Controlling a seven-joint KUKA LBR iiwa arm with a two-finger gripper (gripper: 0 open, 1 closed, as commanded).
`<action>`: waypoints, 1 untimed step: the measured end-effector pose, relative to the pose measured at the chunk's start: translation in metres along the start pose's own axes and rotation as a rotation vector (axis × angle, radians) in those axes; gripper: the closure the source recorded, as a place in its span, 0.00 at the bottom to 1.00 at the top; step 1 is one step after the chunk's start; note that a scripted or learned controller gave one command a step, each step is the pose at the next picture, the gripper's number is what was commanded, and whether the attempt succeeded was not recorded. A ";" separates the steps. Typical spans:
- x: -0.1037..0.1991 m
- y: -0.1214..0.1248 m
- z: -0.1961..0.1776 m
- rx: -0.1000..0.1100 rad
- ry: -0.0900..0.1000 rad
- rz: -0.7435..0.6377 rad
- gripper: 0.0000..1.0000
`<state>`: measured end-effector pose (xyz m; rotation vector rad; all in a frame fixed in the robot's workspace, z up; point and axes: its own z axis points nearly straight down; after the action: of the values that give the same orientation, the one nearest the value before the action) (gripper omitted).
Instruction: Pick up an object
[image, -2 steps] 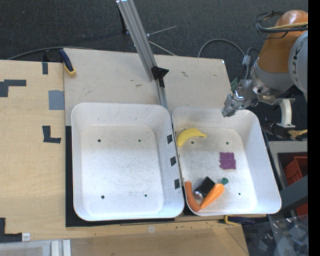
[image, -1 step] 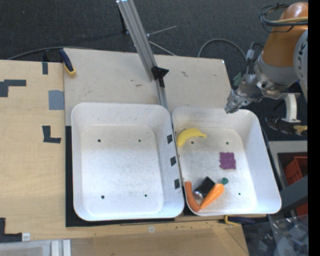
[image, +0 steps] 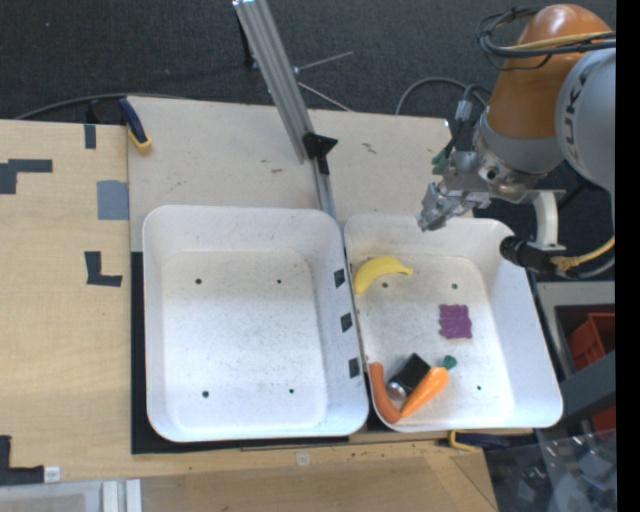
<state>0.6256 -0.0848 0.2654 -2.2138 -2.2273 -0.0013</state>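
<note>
The right bin (image: 500, 300) holds a yellow banana (image: 381, 271) near its far left corner and a purple block (image: 455, 320) toward the middle right. At its near left lie an orange carrot (image: 425, 390), a small black object (image: 409, 373) and a second orange piece (image: 381, 396) along the wall. My gripper (image: 433, 217) hangs above the far rim of the right bin, up and to the right of the banana, with nothing visibly between its fingers.
The left bin (image: 160, 300) sits beside the right one, with a divider wall between them. A slanted metal post (image: 290, 100) rises behind the bins. A yellow and blue clamp (image: 135, 125) lies at the far left of the bench.
</note>
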 end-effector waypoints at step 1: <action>0.054 -0.012 -0.001 0.002 0.001 0.000 1.00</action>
<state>0.6133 -0.0305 0.2669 -2.2121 -2.2266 0.0000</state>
